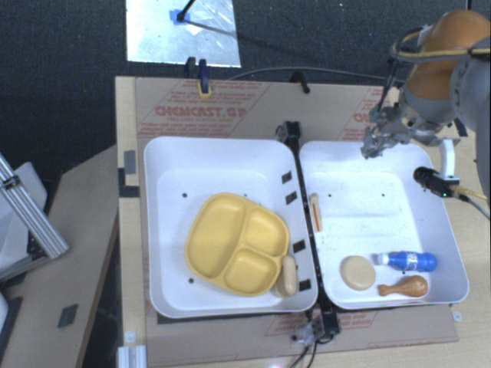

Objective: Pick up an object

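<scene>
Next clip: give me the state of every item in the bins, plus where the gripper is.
yellow divided plate: flat, left bin, compartments bare
tan oval piece: against the plate's right edge
orange stick: by the right bin's left wall
round tan disc: flat, right bin
blue bottle: on its side
brown drumstick: lying flat
gripper: above the right bin's far edge

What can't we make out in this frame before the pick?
- Gripper, camera view: too small and blurred to read.
- Arm: cut off by the right edge.
- Tan piece beside the yellow tray: partly tucked under the tray's rim.
- Blue bottle: label too small to read.
</scene>
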Robot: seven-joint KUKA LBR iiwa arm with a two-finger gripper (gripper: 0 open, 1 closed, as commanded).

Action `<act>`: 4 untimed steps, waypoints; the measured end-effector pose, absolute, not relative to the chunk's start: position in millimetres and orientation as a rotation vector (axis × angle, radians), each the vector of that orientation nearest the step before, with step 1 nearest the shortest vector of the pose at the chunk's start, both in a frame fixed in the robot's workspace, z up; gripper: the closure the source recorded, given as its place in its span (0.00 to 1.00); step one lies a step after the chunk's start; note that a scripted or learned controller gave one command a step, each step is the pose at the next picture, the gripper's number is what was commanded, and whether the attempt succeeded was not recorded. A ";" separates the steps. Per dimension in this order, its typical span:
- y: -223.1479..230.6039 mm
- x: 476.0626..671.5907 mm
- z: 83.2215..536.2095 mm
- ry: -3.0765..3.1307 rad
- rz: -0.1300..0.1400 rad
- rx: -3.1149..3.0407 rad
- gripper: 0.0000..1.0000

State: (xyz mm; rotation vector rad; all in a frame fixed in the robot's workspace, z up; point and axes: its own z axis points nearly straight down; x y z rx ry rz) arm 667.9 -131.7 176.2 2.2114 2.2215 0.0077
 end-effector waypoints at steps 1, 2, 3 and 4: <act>-131.1 664.0 240.2 2.222 0.008 2.211 1.00; -131.3 665.3 272.4 2.224 0.005 2.212 1.00; -74.3 645.1 270.4 2.232 0.003 2.212 1.00; -22.7 630.4 267.1 2.231 0.002 2.212 1.00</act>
